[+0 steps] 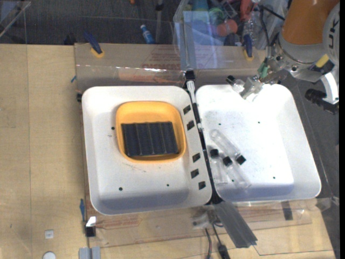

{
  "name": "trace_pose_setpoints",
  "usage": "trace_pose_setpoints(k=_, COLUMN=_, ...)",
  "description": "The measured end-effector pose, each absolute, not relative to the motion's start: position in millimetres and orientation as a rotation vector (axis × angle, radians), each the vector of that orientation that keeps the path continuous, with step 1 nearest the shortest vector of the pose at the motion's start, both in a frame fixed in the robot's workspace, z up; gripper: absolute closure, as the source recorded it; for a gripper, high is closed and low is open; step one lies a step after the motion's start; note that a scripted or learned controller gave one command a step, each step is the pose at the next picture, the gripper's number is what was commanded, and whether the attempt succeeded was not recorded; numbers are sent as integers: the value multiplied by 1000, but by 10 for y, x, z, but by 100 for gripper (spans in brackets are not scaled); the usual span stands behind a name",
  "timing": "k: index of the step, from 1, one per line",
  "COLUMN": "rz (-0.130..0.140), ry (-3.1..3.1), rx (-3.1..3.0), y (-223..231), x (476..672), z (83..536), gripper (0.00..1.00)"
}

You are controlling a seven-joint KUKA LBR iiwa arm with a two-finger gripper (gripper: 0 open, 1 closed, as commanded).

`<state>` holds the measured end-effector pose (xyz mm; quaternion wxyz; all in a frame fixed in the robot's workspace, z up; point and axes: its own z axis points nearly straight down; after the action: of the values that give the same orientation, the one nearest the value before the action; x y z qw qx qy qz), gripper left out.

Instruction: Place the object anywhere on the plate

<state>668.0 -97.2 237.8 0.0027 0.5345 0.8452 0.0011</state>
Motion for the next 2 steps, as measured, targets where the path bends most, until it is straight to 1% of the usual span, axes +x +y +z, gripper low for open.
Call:
trace_pose_setpoints(k=1, rz=3, ry=2666, rx=1652, y=-1446, x=6674, z=2853, gripper=100)
trace_pose_setpoints(k=2, rz=2, ry=2658, rx=1664, y=-2222, x=6669, z=3334, gripper=100)
